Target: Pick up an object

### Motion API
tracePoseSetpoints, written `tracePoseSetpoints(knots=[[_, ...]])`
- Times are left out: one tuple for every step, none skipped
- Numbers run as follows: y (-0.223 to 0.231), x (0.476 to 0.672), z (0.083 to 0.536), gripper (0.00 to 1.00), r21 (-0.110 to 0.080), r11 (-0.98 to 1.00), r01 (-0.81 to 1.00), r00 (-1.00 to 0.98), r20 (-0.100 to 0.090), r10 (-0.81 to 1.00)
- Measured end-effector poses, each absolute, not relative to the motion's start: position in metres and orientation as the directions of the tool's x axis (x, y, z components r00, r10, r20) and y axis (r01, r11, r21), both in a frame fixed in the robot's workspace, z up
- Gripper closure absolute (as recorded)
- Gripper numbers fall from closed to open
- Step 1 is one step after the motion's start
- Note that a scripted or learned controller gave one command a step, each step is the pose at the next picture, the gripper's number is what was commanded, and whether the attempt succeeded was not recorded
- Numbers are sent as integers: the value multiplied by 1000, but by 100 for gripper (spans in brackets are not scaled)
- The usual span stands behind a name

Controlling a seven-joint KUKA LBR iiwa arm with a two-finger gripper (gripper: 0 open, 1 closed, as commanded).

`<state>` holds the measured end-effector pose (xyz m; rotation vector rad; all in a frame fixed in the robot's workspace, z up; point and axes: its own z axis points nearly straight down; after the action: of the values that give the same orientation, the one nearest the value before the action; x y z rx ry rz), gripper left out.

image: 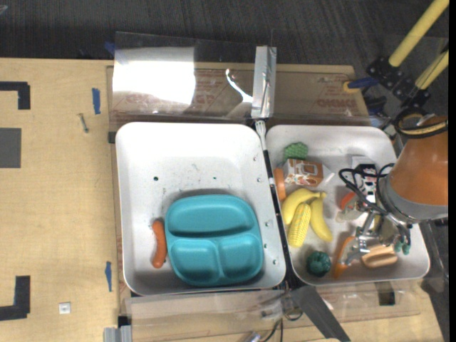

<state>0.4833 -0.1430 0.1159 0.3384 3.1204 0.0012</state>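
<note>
The arm (pixel 420 173) is in from the right, orange band showing, wrist tipped down over the near right corner of the right bin (pixel 324 135). The pincer (pixel 365 242) hangs low among the toys there, right by an orange, carrot-like piece (pixel 343 252) and a tan, bun-like piece (pixel 380 258). Cables and metal crowd the tip, so whether it is spread or pressed together, I cannot tell, and nothing can be seen gripped in it.

Plenty to choose from in this bin: a yellow corn cob (pixel 300 220) touching a banana (pixel 318 216) in the middle, a small orange carton (pixel 302 171) farther back with a green leafy piece (pixel 296 150) beyond it, and a dark green ball (pixel 318 263) at the near edge. Over in the left bin (pixel 142 148) sit a teal divided tray (pixel 213 239) and, just left of it, an orange sausage-like toy (pixel 159 243).

My read: the target is one of the pieces beside the tip, likely the carrot-like piece or the bun-like piece. To do it well, centre on one item only, since they lie close together and a pinch could catch two or nudge one away. Keep clear of the bin's near wall, close squarely across the narrow side, then lift straight up.
</note>
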Motion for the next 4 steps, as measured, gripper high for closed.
tracePoseSetpoints(knots=[[-139, 645, 122, 0, -7, 963, -271, -962, -8, -271], [-216, 604, 87, 0, 0, 998, -69, -998, -4, -69], [-187, 644, 87, 0, 0, 1000, 17, -1000, -11, 17], [-224, 601, 127, 0, -2, 941, -339, -941, -6, -339]])
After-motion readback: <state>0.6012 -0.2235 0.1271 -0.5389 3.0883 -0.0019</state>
